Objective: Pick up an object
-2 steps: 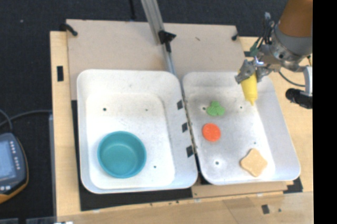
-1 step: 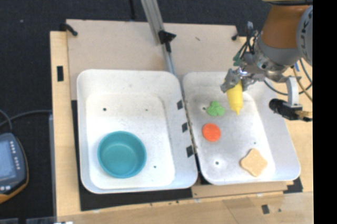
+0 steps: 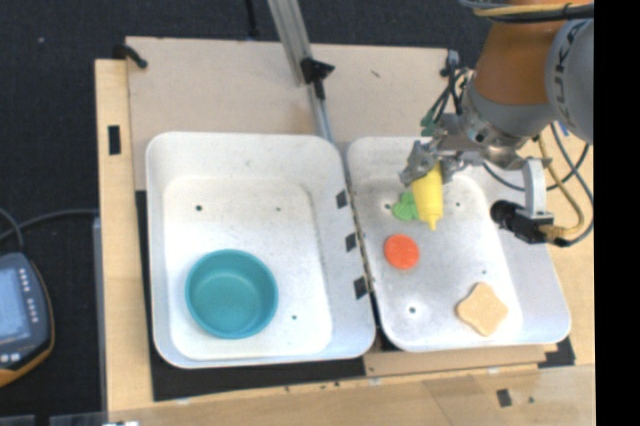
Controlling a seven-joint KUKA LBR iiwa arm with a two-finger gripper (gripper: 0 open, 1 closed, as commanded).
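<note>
The gripper (image 3: 432, 172) hangs over the right bin (image 3: 520, 314), jaws pinching a yellow item (image 3: 429, 199) at its top. A straight, slow lift seems best (the green piece (image 3: 405, 208) touches it and could snag).

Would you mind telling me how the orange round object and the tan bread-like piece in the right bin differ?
The orange round object is bright orange and circular; the tan bread-like piece is pale tan and roughly square with rounded corners. The orange one lies near the bin's middle, the tan one toward its front right corner. Both lie loose in the right bin.
</note>
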